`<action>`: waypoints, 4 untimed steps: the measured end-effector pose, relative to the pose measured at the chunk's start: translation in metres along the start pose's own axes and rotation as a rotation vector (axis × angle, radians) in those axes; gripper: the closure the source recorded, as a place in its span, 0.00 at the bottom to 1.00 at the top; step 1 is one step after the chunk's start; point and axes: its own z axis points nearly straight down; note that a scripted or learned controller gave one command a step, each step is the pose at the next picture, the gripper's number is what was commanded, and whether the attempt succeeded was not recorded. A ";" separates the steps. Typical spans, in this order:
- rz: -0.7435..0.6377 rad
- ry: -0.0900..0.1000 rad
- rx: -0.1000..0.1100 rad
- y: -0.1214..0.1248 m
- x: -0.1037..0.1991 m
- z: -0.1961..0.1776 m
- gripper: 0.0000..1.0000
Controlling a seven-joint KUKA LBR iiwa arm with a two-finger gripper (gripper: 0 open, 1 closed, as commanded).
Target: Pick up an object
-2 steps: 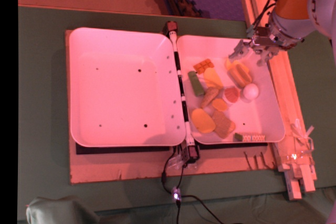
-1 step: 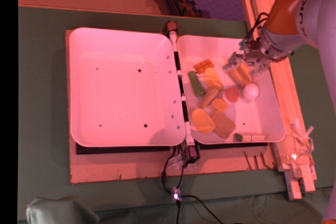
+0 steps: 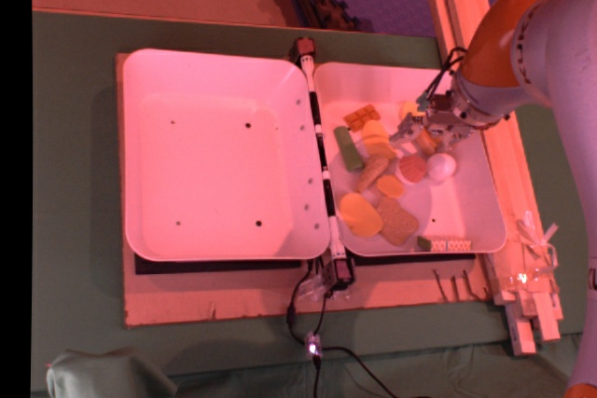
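Grey and orange, the arm (image 3: 532, 42) reaches in from the right and hangs its pincer (image 3: 427, 133) low over the far right part of the right bin (image 3: 485, 233). That bin carries every candidate for the pick; the left bin (image 3: 149, 79) sits beside it on the tabletop (image 3: 75, 154). The pieces lie crowded in the middle of the right bin: a brown textured slab (image 3: 398, 221) and a yellow disc (image 3: 360, 212) at the near side, a green bar (image 3: 348, 147) to the left, a waffle-like orange block (image 3: 361, 117) farther back, and a white ball (image 3: 441, 166) just near of the pincer, touching a reddish round piece (image 3: 411, 168). How wide the pincer stands cannot be told, nor whether anything sits in it. To do this step well, I judge it should settle on one piece with room on both sides. The ball will likely roll, and its neighbours press close, so a flat piece at the cluster's edge looks the safer choice. Descend straight, close squarely, and lift slowly.
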 end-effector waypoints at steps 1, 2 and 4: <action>-0.002 -0.005 -0.018 0.004 -0.001 0.006 0.00; 0.002 -0.012 -0.029 0.007 -0.004 -0.009 1.00; -0.002 -0.004 -0.017 0.006 -0.018 -0.129 1.00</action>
